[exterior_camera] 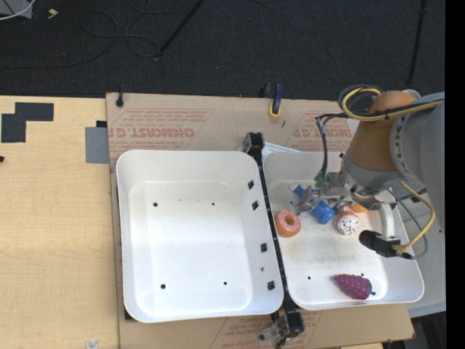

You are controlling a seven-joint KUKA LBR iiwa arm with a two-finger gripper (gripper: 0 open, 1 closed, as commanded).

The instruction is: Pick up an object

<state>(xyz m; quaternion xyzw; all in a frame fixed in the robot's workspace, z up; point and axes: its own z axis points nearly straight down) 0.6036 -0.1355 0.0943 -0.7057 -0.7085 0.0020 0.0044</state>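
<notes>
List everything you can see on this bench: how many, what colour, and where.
bin on the view's left: one, white, on the cardboard
bin on the view's right: one, white, beside the first
cardboard sheet: one, brown with red print, under both bins
clamp: one, blue and yellow, at the cardboard's far edge
ring: one, orange-pink, right bin, near the divide
blue block: one, blue, right bin, beside the ring
small blue piece: one, blue, right bin, beyond the ring
ball: one, white and orange, right bin, right of the blue block
grape bunch: one, purple, right bin, near front edge
arm: one, grey with orange band, from the right
gripper: one, dark, over the blue block
</notes>
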